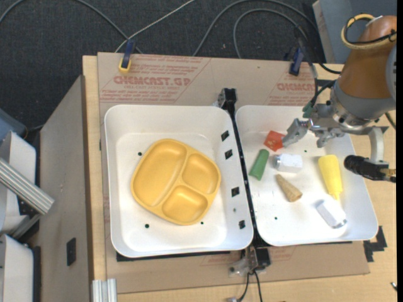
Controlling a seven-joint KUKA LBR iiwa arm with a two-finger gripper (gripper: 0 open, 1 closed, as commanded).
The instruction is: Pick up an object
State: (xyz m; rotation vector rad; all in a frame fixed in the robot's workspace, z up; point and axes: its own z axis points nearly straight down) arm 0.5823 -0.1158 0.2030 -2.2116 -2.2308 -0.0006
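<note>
The claw [312,133] hangs spread and holds nothing over the right bin [359,231], near the red block [274,139] and white block [289,163]. It should center on one block, go down straight, then press together.

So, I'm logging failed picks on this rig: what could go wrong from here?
1. The hand hangs over the right bin between the red block and the banana, centred on neither, so a descent may close on nothing.
2. The red block, green block and white block lie close together, so a finger could knock a neighbour aside.
3. The cone tapers and might slip out.
</note>
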